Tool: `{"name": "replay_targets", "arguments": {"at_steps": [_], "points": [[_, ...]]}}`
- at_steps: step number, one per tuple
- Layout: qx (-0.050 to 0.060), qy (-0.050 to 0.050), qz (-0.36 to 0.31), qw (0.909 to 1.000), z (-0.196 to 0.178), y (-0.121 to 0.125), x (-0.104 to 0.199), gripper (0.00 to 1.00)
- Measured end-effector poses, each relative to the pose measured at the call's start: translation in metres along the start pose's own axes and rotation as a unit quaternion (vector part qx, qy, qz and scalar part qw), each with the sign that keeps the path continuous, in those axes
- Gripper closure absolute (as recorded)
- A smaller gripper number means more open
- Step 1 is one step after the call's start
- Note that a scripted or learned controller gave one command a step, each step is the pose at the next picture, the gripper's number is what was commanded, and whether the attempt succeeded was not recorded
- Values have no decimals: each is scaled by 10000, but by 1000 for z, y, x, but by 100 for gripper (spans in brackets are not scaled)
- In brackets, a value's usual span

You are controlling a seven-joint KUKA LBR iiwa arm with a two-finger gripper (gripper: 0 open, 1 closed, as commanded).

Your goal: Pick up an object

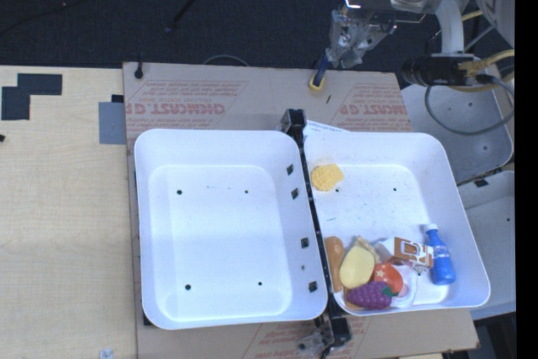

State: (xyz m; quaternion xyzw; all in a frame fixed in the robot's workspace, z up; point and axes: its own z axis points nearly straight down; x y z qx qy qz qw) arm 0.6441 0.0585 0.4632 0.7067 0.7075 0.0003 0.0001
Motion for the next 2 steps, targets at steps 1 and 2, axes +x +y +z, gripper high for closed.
{"name": "replay_targets", "arguments": {"at_steps": [1, 2], "points": [[-2, -1, -9, 10000, -39, 0, 3, 100], [3, 2, -15, 10000, -77, -17, 0, 100]]}}
